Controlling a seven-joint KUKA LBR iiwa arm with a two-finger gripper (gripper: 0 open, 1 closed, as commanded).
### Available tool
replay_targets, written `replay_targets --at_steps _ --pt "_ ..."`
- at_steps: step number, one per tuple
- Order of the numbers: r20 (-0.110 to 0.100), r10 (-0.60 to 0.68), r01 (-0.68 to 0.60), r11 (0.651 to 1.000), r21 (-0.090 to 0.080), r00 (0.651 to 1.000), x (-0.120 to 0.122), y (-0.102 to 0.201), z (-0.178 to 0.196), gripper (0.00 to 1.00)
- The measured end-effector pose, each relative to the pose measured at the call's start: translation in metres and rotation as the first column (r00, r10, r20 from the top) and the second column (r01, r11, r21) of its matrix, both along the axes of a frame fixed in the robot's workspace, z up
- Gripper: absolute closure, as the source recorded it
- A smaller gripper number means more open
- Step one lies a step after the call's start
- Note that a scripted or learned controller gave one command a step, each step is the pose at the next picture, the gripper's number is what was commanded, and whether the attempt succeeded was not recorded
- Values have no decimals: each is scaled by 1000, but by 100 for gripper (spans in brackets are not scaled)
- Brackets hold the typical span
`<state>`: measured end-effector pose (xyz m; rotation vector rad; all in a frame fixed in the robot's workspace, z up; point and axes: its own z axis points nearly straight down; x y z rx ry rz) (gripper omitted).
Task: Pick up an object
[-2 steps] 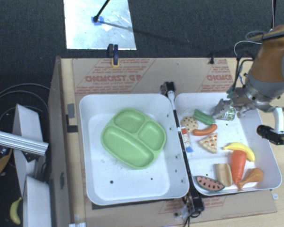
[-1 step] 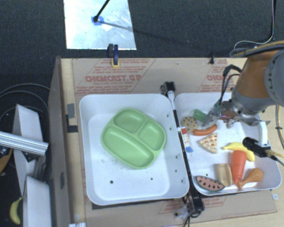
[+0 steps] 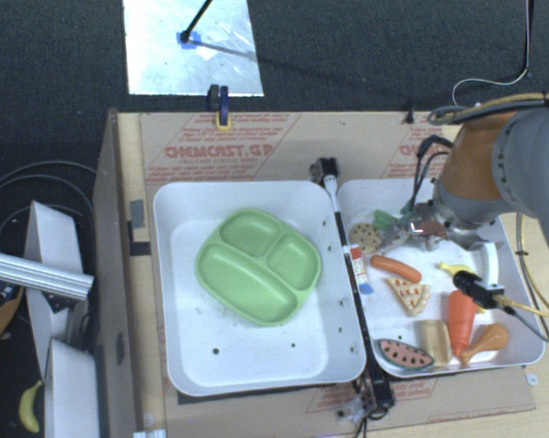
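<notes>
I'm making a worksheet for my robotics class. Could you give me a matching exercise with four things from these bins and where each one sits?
Things:
1. green plate
2. watermelon slice
3. carrot
4. cookie

Places:
A. near front left corner of the right bin
B. far left part of the right bin, beside the divider
C. middle of the left bin
D. right part of the right bin, beside the chicken leg

Pairs: 1-C, 2-A, 3-D, 4-B
</notes>
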<state>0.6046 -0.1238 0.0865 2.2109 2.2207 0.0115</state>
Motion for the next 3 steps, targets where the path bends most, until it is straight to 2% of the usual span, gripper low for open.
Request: replay_targets --at_steps 1,2,3 --pt "2 3 -3 1000 -1 1000 19 18 94 0" --pt "-6 -4 4 1000 -2 1000 36 -18 97 0" --pt "-11 -3 3 1000 0 1000 59 -30 19 0"
